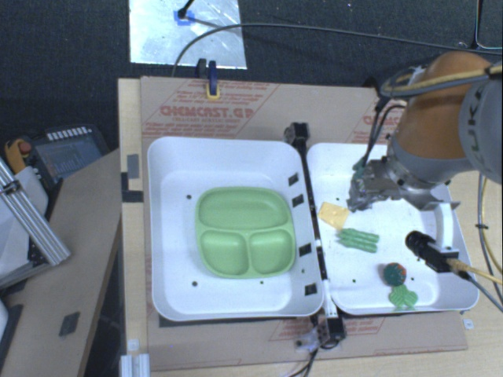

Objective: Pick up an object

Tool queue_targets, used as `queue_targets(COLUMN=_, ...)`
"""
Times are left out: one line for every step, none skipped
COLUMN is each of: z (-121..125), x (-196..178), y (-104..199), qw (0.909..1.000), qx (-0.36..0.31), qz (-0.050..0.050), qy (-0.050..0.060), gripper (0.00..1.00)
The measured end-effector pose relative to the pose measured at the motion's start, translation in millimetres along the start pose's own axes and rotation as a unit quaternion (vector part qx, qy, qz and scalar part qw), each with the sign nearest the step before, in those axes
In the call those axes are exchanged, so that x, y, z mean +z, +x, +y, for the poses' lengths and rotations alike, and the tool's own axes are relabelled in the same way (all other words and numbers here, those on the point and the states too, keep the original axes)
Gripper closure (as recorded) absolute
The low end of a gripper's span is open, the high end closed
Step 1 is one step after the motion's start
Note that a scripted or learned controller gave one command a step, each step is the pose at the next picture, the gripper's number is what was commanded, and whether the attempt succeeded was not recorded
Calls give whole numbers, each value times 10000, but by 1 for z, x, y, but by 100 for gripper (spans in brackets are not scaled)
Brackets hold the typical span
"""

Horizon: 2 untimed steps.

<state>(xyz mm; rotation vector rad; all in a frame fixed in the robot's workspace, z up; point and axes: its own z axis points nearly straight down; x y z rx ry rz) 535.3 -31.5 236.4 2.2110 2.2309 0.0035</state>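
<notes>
My gripper (358, 197) hangs over the right bin (339, 157), pointing down just right of a yellow wedge (333, 214) that lies near the bin's left wall. A green ridged piece (358, 239) lies below the wedge. Nearer the front sit a small red and green ball-like toy (394, 272) and a green leafy piece (403, 296). The gripper's tips are above and slightly right of the yellow wedge, and I see nothing between them.
The left bin (169, 210) holds a green three-compartment tray (242, 231). A black divider with clips (308, 210) runs between the bins. A black cylindrical fitting (427, 250) on the arm overhangs the right bin's right side.
</notes>
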Motion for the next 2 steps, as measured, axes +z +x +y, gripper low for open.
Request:
queue_targets(z=9, x=-5, y=55, qw=10000, qx=-8, qz=5, qy=-3, gripper=100)
queue_targets(z=13, x=2, y=118, qw=10000, qx=-8, qz=5, qy=2, gripper=100)
